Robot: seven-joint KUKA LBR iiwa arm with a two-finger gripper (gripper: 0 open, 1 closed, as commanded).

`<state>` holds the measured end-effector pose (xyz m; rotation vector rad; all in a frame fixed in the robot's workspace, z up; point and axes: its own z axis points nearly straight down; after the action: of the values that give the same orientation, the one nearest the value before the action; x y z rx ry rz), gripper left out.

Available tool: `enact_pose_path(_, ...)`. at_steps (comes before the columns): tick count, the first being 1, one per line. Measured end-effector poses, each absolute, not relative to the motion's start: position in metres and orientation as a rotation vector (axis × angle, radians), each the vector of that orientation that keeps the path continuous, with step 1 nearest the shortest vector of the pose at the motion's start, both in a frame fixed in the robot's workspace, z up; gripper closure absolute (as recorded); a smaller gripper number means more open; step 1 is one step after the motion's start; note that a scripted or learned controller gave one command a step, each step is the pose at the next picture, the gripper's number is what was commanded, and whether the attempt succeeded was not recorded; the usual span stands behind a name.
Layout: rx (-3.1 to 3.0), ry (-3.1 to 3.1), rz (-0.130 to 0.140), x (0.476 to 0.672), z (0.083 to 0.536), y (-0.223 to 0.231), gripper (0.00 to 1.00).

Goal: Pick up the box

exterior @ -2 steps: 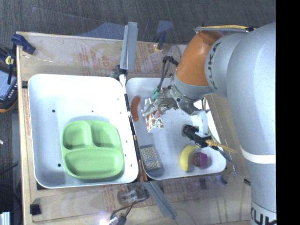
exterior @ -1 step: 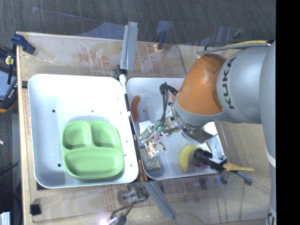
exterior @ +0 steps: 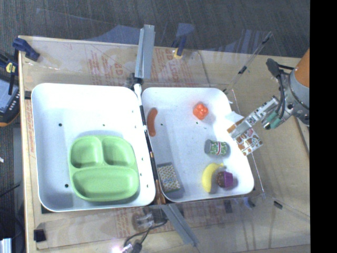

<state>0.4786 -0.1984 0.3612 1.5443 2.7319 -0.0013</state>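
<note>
Camera view: gripper (exterior: 246, 130) at right bin (exterior: 174, 101) edge, pinching small box (exterior: 248, 139), lifted above rim. Pick looks done; only holding clear remains.

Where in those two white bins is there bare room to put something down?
Left bin: bare floor above the green tray. Right bin: bare middle between the sausage and the orange toy. Crowded at lower right around the banana, the can and the patterned box.
</note>
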Motion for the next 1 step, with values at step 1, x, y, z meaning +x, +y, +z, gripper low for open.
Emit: enact_pose_path(1, 1.499, 2.761, 0.000, 0.5228, 0.3472, -0.1189, 1.00)
